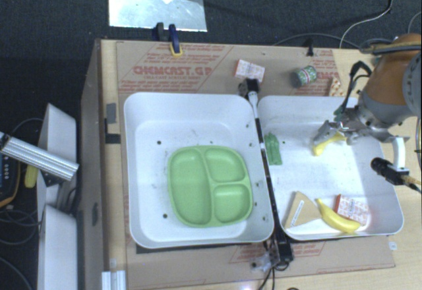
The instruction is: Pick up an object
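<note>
Claw (328, 135) low in right bin (290, 111), fingers closed on small yellow piece (322, 145) near bin's upper middle. Grasp step in hand; next, judged: lift straight up, check hold.

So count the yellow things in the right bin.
2. A banana lies near the front edge of the right bin, beside a red-and-white packet. A small yellow piece sits at the claw. Others could be hidden under the arm.

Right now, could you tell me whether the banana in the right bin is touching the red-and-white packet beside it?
Touching, as far as the camera view shows: the banana lies against the left edge of the red-and-white packet, with no white floor of the right bin visible between them.
</note>
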